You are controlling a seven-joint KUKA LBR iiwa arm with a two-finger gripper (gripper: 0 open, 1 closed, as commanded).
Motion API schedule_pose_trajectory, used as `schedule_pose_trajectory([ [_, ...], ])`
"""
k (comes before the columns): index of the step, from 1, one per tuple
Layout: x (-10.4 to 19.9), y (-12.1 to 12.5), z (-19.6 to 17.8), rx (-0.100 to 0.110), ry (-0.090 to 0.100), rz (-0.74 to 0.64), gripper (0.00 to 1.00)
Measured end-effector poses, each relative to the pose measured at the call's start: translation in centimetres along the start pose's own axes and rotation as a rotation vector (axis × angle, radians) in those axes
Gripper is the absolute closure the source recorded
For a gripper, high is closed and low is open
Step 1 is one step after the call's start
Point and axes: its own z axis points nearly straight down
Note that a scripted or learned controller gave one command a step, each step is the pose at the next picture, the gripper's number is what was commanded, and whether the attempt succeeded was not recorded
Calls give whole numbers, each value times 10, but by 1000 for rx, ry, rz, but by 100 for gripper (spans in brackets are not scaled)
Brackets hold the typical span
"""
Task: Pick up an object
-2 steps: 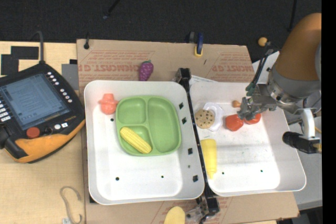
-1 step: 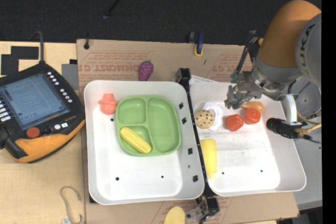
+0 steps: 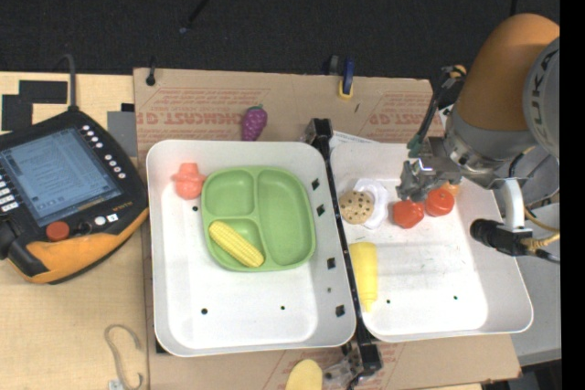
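Camera view has the grey gripper (image 3: 422,183) low in the right white bin (image 3: 494,310), beside two small round red plastic tomatoes (image 3: 409,214), probably light, hard and slippery, best pinched across the middle; whether its jaws are spread or closed I cannot tell.

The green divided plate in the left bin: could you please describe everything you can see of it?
The green divided plastic plate is a rounded-square tray with three compartments, two above and a wide one along the front. It lies flat in the middle of the left white bin. A yellow toy corn cob rests slantwise in its lower-left part, crossing a divider ridge. The other compartments hold nothing.
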Motion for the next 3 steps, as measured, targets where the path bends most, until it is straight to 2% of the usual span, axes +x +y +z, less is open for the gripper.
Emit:
schedule_pose_trajectory([
  [1, 10, 9, 10, -1, 0, 0, 100],
  [2, 4, 15, -7, -4, 0, -3, 100],
  [3, 8, 3, 10, 1, 0, 1, 100],
])
